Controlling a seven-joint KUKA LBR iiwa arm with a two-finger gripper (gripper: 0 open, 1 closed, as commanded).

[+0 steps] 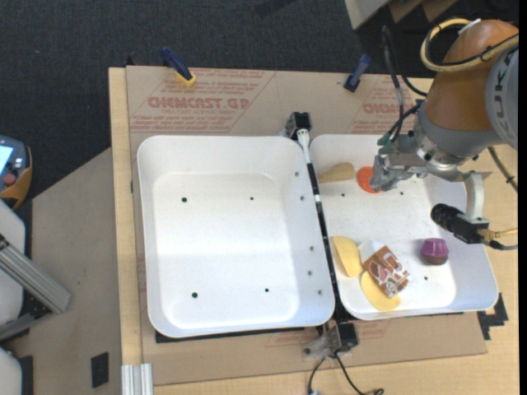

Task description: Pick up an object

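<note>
Right bin (473, 290): two yellow pieces (347, 256); one purple object (435, 251); one orange object (366, 178).

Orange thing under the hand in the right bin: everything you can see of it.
The orange thing is a small, flat-looking piece in plain bright orange, with a rounded left edge. It lies on the floor of the right bin near its far end. The hand covers its right part, so its full shape and whether it is gripped cannot be told. A tan piece lies just left of it, close; contact is unclear.
</note>
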